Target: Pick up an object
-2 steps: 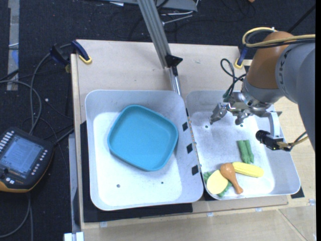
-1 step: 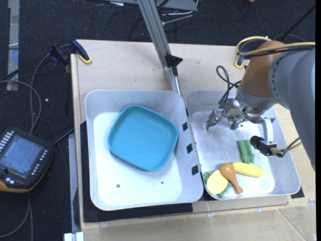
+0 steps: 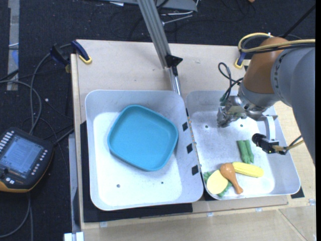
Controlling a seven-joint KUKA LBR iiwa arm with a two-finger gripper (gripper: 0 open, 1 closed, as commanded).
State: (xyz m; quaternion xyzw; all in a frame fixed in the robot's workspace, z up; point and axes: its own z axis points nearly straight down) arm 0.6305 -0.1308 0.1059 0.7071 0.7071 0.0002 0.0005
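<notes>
While the arm (image 3: 281,69) reaches in from the right edge of the frame, its hand (image 3: 226,115) sits low over the upper left part of the right bin (image 3: 200,109), pretty much over bare white floor. Can't tell if the hand is open or closed from this angle, it's just a dark metal blob w/ cables, and I don't see anything gripped in it. All the small stuff is bunched in the lower part of that bin, well apart from the hand: a green bean-looking thing (image 3: 245,150) lying roughly up-down in the frame, a yellow corn cob (image 3: 248,170) just below it, an orange drumstick-shaped toy (image 3: 231,175) left of the corn, and a pale yellow round slice (image 3: 216,183) touching the drumstick on its left, w/ a bit of green leafy thing (image 3: 207,175) poking out near the bin's lower left corner. Left bin (image 3: 100,185) has a big blue square plate (image 3: 143,137) sitting tilted-diamond style around its middle. Both bins are side by side on the light wood tabletop (image 3: 120,64), and there's a handheld pendant (image 3: 22,158) on the dark floor at the left edge of the frame.
</notes>
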